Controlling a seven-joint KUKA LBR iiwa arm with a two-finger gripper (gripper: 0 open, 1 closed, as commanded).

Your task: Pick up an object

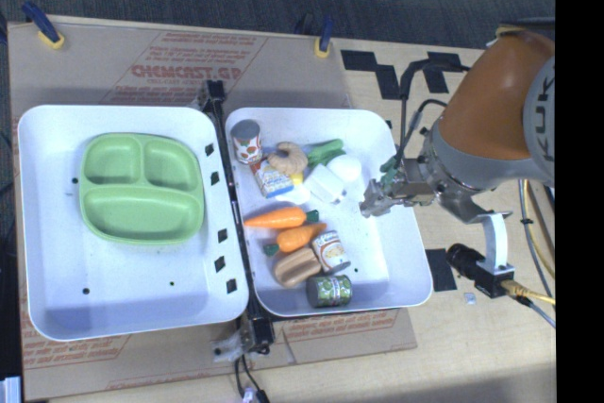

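The arm's orange band (pixel 491 104) reads "KU"; the cardboard (pixel 189 61) reads "CHEMCAST GP". The end effector (pixel 375 201) hovers over the right bin (pixel 401 231), grip state unclear.

Two bins, left (pixel 38 231) and right (pixel 401 250): white plastic, smooth, faint sheen. Divided plate (pixel 142 187): pale green plastic, smooth, satin finish. Bench sheet (pixel 189 61): brown cardboard, matt, printed in red. Carrot (pixel 276 218): orange plastic, glossy highlights seen along the top. Hot dog (pixel 297 265): tan and orange plastic, smooth. Cans, one by the divider (pixel 246 143) and one at the front rim (pixel 330 291): metallic ends, paper-like printed labels. Arm band (pixel 486 104): orange shell, smooth, semi-gloss. Wrist housing (pixel 472 167): grey, metallic look. Gripper (pixel 376 201): grey, dull finish. Clamps at the cardboard's far edge (pixel 43 26): blue and yellow, plastic look.
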